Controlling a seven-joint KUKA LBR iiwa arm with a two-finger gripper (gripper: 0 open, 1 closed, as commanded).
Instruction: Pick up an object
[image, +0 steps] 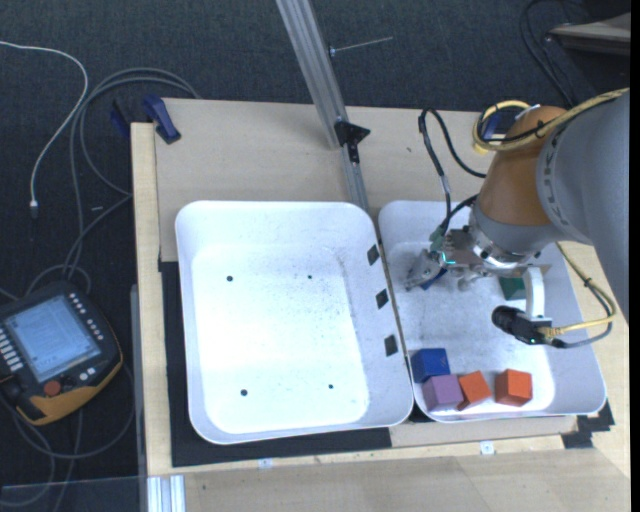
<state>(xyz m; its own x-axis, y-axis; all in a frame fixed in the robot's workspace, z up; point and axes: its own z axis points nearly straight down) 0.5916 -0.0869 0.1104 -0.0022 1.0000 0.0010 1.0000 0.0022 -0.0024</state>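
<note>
My gripper (432, 268) hangs low over the upper left part of the right bin (575, 400), under the grey arm with its orange band (515, 185). Along the bin's front wall lie a blue block (431, 362), a purple block (441, 392), an orange block (474, 387) and a red-orange block (514, 386). A green object (513, 287) peeks out from behind the wrist. A small bluish spot sits at the gripper's tip; I cannot tell what it is. The gripper stands well behind the row of blocks.
The left bin (195, 300) lies beside the right one, with a shared divider carrying black clips (381, 297). A metal pole (320, 80) rises behind the bins. Cables (570, 325) trail from the wrist over the right bin. A teach pendant (55, 345) lies on the floor at left.
</note>
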